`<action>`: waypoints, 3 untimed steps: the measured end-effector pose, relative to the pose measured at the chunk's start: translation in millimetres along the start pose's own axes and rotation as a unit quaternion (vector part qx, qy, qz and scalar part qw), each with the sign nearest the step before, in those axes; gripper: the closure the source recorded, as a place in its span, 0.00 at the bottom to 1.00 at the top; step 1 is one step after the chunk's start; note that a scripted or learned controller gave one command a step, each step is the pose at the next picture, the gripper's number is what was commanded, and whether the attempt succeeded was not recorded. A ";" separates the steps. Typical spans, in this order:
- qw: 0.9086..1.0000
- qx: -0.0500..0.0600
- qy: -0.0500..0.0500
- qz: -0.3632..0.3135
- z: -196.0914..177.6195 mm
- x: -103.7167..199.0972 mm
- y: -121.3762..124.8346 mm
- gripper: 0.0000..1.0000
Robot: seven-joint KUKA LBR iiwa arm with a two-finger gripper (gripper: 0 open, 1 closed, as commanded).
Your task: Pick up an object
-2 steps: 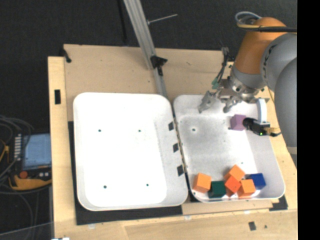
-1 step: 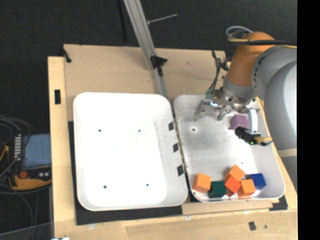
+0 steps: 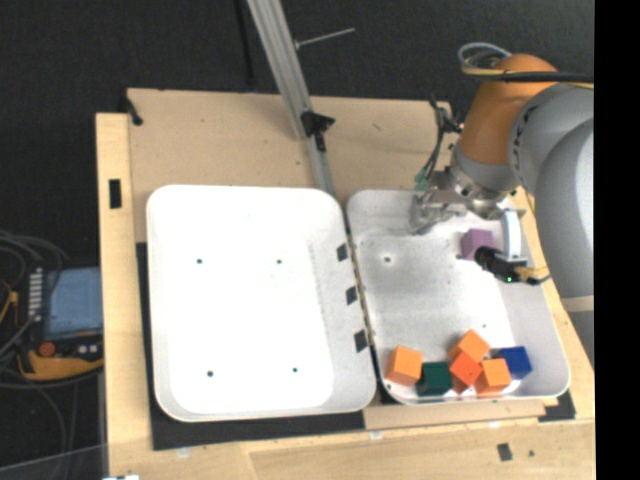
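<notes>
Probably a lab: bench point(image 3: 250, 128) with bins point(image 3: 180, 218).

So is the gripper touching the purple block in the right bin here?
Cannot tell. In the camera view the gripper sits at the far end of the right bin, with the purple block just beside it, partly hidden by the arm's hardware, so no contact or gap shows plainly.

A tan bench point(image 3: 230, 133) bears two shallow white bins: the right bin point(image 3: 430, 288) under the gripper point(image 3: 432, 208), the left bin point(image 3: 250, 298) well apart from it.
</notes>
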State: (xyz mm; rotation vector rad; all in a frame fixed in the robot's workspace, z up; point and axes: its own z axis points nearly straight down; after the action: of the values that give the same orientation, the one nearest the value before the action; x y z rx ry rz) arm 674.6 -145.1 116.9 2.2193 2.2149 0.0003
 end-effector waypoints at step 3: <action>1.000 0.003 0.001 -0.002 -100.7 -0.9 0.6 1.00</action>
State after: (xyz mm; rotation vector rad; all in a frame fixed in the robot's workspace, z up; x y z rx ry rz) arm 674.7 -145.6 217.6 2.2173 2.2233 -0.0044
